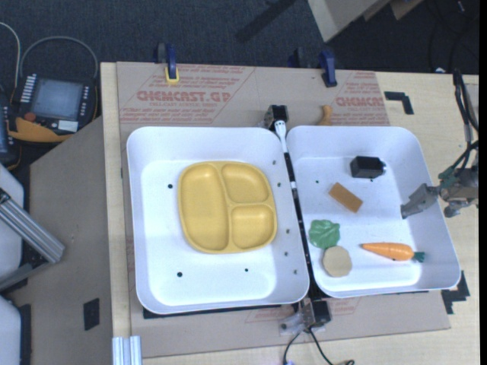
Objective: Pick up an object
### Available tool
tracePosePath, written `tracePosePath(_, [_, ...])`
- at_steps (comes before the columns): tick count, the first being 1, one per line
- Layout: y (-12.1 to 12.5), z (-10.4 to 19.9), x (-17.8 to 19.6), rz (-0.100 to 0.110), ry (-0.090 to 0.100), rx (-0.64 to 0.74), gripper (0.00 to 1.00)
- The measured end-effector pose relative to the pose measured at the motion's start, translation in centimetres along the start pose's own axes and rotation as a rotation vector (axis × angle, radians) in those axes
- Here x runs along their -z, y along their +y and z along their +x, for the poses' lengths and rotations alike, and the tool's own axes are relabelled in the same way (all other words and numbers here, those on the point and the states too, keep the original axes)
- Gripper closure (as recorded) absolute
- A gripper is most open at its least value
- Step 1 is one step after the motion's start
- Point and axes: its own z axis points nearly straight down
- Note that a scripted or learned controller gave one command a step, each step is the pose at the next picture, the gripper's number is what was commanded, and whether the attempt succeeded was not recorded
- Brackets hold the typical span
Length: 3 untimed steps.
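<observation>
Objects for picking are lying in the right bin (396,139), and we are counting five: one black block (367,166), one brown block (345,198), one green leafy piece (325,233), one round beige piece (337,261) and one orange carrot (389,251) with a small green tip. All five are sitting apart from one another on the white floor. The gripper (421,201) is reaching in over the bin's right rim, and we are seeing nothing between its fingers. The carrot is lying just below it and slightly inward, the black block up and inward, the brown block straight inward at about its level, and the green and beige pieces farther inward and lower, near the wall between the bins. We are finding the gripper small and grey against the rim, and we cannot tell how far its fingers are spread; the arm behind it is cut off at the edge. Well beyond, in the left bin (152,272), one yellow tray (226,205) with three compartments is resting flat.
</observation>
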Motion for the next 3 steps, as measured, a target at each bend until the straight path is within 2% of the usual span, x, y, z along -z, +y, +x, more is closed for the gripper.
tracePosePath(1, [0.3, 0.0, 0.6, -0.013, -0.004, 0.004, 0.00])
tracePosePath(3, [-0.1, -1.4, -9.3, -0.006, -0.001, 0.002, 0.00])
